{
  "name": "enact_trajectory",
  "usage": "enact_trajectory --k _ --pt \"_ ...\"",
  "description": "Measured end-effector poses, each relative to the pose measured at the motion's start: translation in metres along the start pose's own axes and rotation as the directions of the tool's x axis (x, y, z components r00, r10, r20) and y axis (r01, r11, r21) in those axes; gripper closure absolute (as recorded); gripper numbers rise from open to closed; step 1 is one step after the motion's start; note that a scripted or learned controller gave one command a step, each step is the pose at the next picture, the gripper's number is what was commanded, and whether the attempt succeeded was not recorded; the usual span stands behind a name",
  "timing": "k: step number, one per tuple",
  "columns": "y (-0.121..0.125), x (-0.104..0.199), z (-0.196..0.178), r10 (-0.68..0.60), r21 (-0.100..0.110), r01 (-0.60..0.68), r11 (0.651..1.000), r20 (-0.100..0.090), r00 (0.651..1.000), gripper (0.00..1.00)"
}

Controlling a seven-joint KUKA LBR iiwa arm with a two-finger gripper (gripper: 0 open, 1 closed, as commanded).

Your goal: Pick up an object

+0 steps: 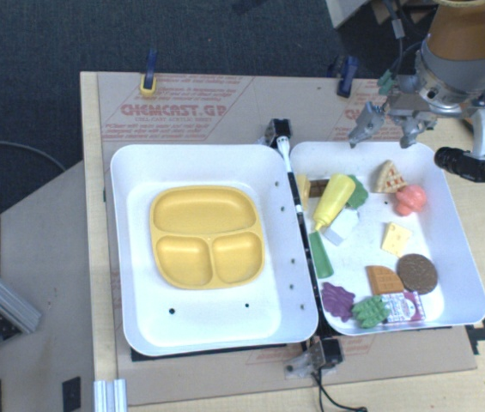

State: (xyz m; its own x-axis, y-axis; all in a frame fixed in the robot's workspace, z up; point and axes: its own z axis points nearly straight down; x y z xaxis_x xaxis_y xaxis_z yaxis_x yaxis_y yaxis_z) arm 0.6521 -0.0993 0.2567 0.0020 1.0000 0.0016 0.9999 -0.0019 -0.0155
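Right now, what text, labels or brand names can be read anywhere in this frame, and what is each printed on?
"CHEMCAST G.P", in red, on the brown protective sheet covering the bench board behind the left bin.
Fainter red print repeats across that sheet, near the gripper too: too blurred to read.
The purple-and-white packet in the right bin carries print: too small to read.

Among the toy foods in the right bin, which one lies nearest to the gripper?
The waffle wedge. It lies at the bin's far side, just below the open gripper, while the pink ball and yellow bottle lie farther off.
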Motion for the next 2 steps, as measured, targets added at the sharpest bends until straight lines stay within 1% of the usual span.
enact_trajectory --k 1,2 --pt "0.002 0.0 -0.009 -0.002 -0.014 0.002 1.0 0.001 1.0 0.0" --pt "0.009 -0.007 0.041 -0.001 -0.011 0.001 1.0 0.001 1.0 0.0"
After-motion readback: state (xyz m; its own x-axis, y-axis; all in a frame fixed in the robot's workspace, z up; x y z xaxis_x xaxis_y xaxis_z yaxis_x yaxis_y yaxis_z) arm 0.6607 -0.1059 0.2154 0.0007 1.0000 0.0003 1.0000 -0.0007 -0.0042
